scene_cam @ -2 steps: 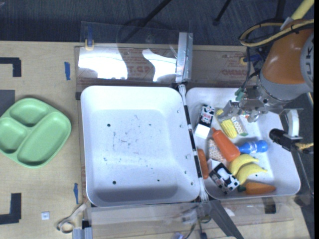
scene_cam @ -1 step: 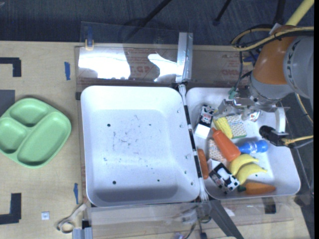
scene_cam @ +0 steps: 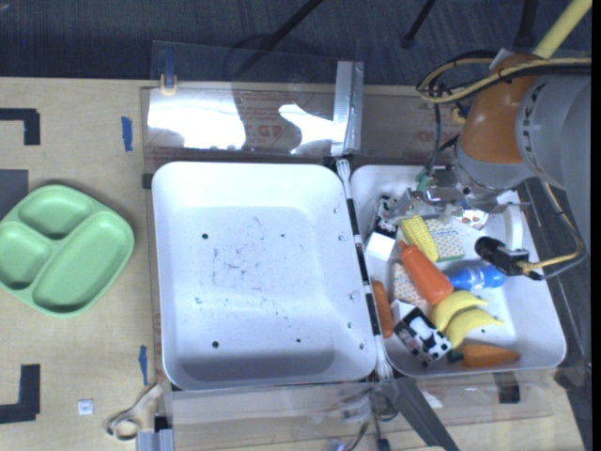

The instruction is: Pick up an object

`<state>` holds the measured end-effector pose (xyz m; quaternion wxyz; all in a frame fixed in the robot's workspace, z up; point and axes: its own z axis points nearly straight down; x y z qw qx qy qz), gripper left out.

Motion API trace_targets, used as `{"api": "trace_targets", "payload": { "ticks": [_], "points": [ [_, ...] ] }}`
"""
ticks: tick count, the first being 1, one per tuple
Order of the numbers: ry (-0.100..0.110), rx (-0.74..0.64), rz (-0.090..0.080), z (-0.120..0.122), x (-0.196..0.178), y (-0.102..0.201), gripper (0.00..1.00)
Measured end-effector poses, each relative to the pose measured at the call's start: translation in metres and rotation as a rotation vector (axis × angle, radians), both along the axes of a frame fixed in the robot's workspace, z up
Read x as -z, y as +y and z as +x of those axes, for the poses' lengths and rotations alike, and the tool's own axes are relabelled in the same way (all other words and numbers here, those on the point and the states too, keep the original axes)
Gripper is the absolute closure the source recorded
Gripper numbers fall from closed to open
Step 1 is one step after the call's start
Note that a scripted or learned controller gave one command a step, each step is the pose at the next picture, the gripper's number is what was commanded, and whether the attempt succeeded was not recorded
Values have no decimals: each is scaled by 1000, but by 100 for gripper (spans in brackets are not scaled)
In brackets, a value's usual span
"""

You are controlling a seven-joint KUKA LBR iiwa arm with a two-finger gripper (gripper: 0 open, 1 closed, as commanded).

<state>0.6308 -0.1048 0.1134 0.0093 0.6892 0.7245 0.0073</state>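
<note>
Grey arm over right bin at 12 o'clock, gripper near corn, pincer state cannot tell, banana at 6 o'clock.

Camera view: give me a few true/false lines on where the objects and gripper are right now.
1. The toys lie in the right bin. True.
2. The gripper is over the left bin. False: it is at the far end of the right bin, above the pile.
3. The green divided plate sits inside a bin. False: it rests on the bench to the left of both bins.
4. The banana lies beside an orange carrot. True.
5. The corn cob is at the near end of the right bin. False: it lies toward the far end, just below the gripper.
</note>
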Motion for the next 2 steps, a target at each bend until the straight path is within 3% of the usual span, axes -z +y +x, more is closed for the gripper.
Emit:
{"api": "trace_targets", "payload": {
  "ticks": [1,2],
  "points": [
    [0,0,0,0,0,0,0],
    [-26,-112,-13,-20,6,-16,0]
  ]
}}
